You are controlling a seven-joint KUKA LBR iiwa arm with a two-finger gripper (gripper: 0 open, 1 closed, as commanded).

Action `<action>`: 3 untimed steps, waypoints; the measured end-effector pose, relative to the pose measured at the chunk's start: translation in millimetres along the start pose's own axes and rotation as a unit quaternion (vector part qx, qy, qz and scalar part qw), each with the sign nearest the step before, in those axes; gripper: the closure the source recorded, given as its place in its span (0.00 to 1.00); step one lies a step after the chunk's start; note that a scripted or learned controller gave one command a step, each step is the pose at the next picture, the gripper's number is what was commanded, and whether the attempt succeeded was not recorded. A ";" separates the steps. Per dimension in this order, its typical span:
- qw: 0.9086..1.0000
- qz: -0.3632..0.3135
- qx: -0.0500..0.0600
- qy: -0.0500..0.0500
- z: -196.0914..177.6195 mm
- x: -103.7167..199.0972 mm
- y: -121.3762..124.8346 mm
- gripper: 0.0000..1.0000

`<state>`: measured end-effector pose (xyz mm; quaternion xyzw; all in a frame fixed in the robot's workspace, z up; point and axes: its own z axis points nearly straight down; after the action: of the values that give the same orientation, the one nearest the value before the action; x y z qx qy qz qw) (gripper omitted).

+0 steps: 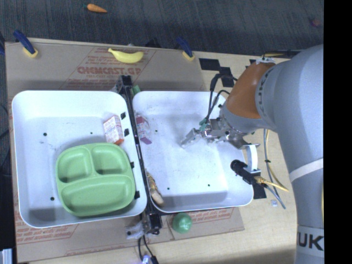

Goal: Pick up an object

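My gripper hangs low over the middle of the right bin, pointing left, with bare white floor under it. A small red-and-white packet lies against that bin's left wall, well left of the gripper. A tan object rests in the bin's front left corner. In the left bin sit a green divided plate and a small red-and-white carton. I see nothing held at the gripper's tip.
A yellow banana lies on the cardboard behind the bins. A green ball sits in front of the right bin. Blue clamps hold the cardboard's far edge. The grey arm covers the right side.
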<state>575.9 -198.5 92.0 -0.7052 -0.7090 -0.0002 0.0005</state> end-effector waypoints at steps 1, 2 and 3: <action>1.000 0.000 0.002 0.000 -11.3 -5.7 -100.3 0.00; 1.000 0.000 0.000 0.000 0.2 -11.8 -13.8 0.00; 1.000 -0.001 0.001 0.001 -9.9 -11.5 -13.5 1.00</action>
<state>562.5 -210.0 101.9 -0.7042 -0.7100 -0.0002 0.0012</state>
